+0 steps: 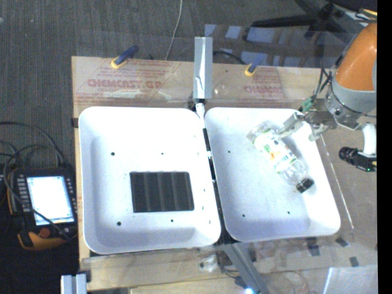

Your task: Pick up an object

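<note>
The bench [86, 87] is lying at frame centre on dark carpet, carrying two white bins side by side. The left bin [104, 133] is holding a dark ribbed panel [162, 192]. The right bin [245, 213] is holding a clear plastic bottle [280, 155] with a dark cap, lying tilted in its upper right part. The claw [303, 124] is hanging at the bin's upper right rim, just beside the bottle; its opening cannot be told. A handheld pendant [46, 201] is lying at lower left on the floor.
</note>
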You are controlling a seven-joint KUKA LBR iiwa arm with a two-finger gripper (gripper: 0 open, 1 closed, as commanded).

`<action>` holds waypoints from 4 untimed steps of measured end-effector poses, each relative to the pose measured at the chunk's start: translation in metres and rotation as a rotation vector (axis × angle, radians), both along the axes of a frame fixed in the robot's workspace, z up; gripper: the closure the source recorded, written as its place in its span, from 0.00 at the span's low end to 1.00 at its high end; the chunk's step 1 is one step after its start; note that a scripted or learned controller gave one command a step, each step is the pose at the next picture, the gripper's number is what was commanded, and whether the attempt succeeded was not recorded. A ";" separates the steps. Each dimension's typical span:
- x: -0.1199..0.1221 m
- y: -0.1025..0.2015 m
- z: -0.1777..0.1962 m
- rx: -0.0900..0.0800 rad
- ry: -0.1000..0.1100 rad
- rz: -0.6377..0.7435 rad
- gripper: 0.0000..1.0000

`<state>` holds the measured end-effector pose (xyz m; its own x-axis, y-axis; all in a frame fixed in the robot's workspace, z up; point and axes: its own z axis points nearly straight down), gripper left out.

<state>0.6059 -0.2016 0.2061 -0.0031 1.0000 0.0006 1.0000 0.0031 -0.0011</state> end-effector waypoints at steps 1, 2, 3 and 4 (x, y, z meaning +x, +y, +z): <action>0.017 -0.003 -0.088 -0.001 -0.002 0.036 0.00; 0.000 -0.008 -0.104 -0.012 -0.033 0.185 0.00; 0.001 -0.006 -0.094 -0.010 -0.037 0.187 1.00; 0.061 0.032 -0.019 -0.004 0.000 0.034 1.00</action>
